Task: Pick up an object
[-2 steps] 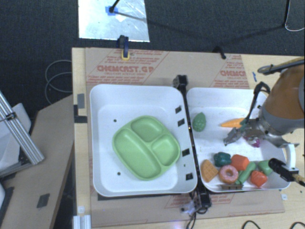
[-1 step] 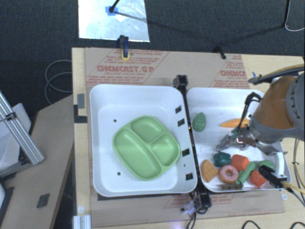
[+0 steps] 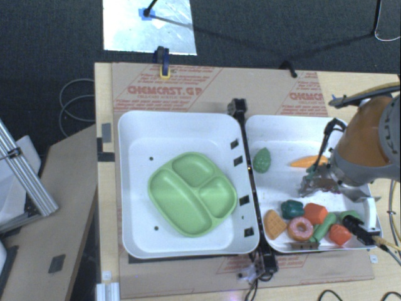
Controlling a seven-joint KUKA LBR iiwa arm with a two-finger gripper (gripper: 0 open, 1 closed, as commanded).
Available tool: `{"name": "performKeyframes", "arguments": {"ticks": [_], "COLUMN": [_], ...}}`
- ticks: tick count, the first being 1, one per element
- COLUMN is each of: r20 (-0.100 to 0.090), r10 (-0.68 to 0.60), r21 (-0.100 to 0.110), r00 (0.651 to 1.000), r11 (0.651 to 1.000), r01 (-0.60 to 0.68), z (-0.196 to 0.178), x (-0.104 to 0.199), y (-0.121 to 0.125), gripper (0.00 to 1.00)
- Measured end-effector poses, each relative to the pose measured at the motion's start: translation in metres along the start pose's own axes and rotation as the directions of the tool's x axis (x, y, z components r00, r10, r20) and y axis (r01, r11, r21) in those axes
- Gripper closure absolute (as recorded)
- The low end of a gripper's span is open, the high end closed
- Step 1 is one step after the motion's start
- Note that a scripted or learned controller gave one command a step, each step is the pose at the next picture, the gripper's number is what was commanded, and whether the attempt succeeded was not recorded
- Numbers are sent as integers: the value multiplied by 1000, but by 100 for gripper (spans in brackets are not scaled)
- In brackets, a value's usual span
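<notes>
My gripper (image 3: 312,184) hangs low over the right bin (image 3: 282,128), near its middle. A cluster of toy foods lies just in front of it: a dark green piece (image 3: 291,208), a red piece (image 3: 315,212), a pink donut (image 3: 300,229), an orange wedge (image 3: 274,223), a green pod (image 3: 323,227) and a red-orange piece (image 3: 340,234). An orange carrot (image 3: 306,162) lies just behind the gripper. A green leafy toy (image 3: 261,160) rests near the bin's left wall. The wrist hides whatever is directly beneath the gripper.
The left bin (image 3: 135,137) holds a light green divided plate (image 3: 192,193). A black divider (image 3: 245,168) runs between the bins. The arm's orange band (image 3: 369,133) overhangs the right bin's right side.
</notes>
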State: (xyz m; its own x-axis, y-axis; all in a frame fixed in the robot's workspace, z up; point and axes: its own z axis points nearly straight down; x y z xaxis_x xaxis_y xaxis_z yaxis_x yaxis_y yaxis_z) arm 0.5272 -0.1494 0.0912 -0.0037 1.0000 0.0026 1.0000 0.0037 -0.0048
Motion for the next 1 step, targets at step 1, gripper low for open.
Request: {"name": "performKeyframes", "arguments": {"ticks": [1], "r20": [4], "r10": [-1], "r21": [-8], "r00": [1000], "r11": [1000], "r01": [1], "z": [-61], "x": [-2], "y": [2], "gripper": [100]}}
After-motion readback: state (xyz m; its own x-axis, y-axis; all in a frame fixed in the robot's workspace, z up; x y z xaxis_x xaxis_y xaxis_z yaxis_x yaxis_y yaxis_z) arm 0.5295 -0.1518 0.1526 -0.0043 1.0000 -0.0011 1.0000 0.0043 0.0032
